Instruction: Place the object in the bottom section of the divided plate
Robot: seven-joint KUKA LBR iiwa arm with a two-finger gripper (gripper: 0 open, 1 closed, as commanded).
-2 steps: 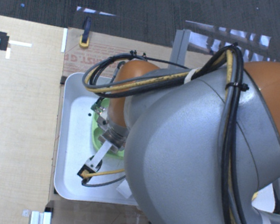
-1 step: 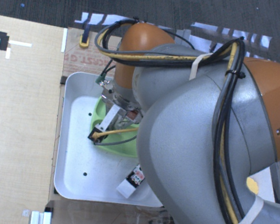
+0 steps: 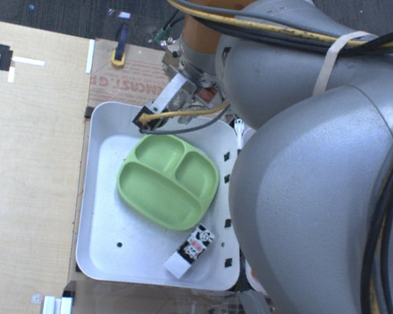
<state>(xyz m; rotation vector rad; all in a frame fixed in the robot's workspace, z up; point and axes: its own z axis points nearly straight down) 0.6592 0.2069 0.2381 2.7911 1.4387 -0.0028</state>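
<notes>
Grey arm [image 3: 328, 174] overhangs the right side of the white bin [image 3: 92, 247]. Gripper [image 3: 185, 91] is beyond the green plate [image 3: 166, 185]'s far rim; can't tell if it's open or closed. Small carton [image 3: 190, 251] lies flat in the bin, just beside the plate's lower-right rim. It's probably light, stiff and crushable, so pinch the narrow sides mid-length. Long axis runs diagonally, white end pointing lower-left.

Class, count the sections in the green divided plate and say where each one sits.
3. On the green plate, the large section runs along the lower edge; above it sit two smaller ones, the upper-left section and the upper-right section. None is hidden.
</notes>
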